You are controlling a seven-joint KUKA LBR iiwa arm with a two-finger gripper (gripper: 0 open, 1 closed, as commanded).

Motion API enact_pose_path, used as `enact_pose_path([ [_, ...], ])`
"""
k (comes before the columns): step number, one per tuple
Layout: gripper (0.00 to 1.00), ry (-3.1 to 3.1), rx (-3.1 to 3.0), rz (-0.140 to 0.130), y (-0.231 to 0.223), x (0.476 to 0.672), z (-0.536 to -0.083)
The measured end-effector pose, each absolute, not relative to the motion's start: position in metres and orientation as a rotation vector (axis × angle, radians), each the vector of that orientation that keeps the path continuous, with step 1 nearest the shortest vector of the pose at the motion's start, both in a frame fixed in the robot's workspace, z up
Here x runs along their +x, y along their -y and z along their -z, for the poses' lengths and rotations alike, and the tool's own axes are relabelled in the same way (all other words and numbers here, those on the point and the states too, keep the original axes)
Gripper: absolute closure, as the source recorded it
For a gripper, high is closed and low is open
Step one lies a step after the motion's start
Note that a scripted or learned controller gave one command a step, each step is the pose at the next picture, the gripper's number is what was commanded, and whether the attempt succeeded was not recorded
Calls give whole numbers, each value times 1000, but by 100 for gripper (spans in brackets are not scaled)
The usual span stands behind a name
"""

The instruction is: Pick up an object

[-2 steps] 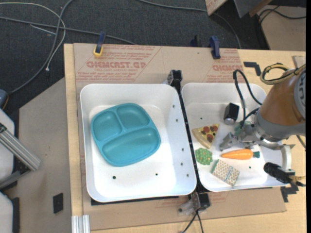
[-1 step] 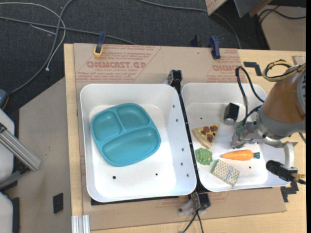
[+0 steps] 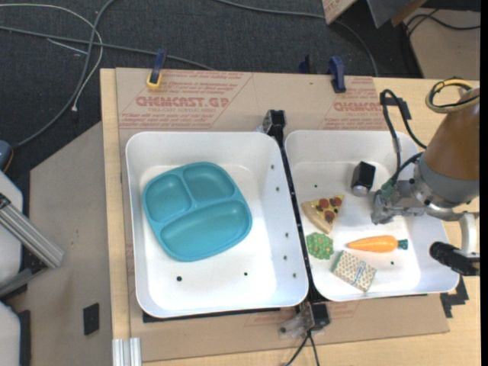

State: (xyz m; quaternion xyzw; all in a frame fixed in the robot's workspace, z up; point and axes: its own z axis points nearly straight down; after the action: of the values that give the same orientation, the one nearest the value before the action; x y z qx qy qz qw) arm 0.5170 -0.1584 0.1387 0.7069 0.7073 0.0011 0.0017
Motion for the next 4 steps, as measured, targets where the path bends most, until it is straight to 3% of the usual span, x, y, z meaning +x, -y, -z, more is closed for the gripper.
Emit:
enact_pose_path([
  [2,100,-2220,2215,-5,153,531,-254],
  [3,100,-2230,2218,-1,100,531,-245],
  [4,100,-2230,2214,-4,38,547,-241],
])
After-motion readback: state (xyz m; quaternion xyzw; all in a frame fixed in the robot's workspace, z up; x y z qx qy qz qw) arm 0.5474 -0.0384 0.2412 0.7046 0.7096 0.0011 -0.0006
